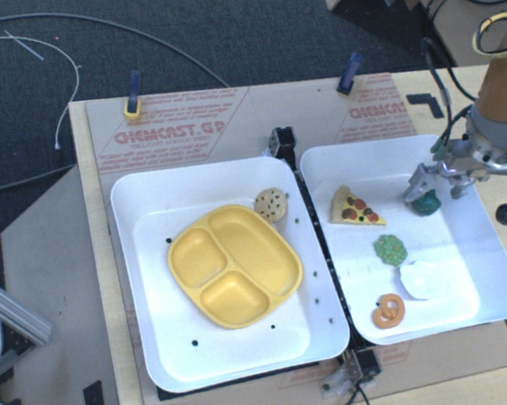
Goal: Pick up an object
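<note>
My gripper [437, 189] hangs low over the upper right part of the right bin [488, 242], its fingers spread open. A small teal object [427, 205] lies on the bin floor just below the left finger [415, 191], touching or nearly touching it; it is not lifted. Further left in this bin lies a pizza slice [355, 207]. Below it are a green bumpy piece [389, 249], a white disc [421, 281] and an orange pretzel-like ring [388, 311].
The left bin [161, 346] holds a yellow divided tray [234, 264] with a cookie [271, 204] by its upper right corner. A ridge separates the bins. Cables and the arm's orange band [503, 93] crowd the right side.
</note>
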`<state>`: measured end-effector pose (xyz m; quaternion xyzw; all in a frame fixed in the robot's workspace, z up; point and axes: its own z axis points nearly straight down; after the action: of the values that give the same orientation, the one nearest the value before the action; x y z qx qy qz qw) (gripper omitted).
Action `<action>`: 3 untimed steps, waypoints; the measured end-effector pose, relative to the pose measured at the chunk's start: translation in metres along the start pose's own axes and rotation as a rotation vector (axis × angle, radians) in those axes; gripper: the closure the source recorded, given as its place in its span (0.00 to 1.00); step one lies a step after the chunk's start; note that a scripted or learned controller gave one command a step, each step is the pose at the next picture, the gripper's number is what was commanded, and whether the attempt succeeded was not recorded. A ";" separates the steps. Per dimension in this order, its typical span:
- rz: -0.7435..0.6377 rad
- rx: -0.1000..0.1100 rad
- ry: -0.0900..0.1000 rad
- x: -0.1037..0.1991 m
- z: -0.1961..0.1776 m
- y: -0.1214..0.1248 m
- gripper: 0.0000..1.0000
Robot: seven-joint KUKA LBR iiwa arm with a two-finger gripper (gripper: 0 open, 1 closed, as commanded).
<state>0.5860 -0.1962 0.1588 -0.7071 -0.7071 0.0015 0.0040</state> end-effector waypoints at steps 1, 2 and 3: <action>0.000 -0.002 0.000 0.003 0.043 -0.003 0.00; -0.001 -0.009 -0.002 0.003 0.029 -0.001 1.00; -0.001 -0.015 -0.006 0.002 -0.028 0.010 1.00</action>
<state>0.5966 -0.1942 0.1867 -0.7066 -0.7076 -0.0017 -0.0032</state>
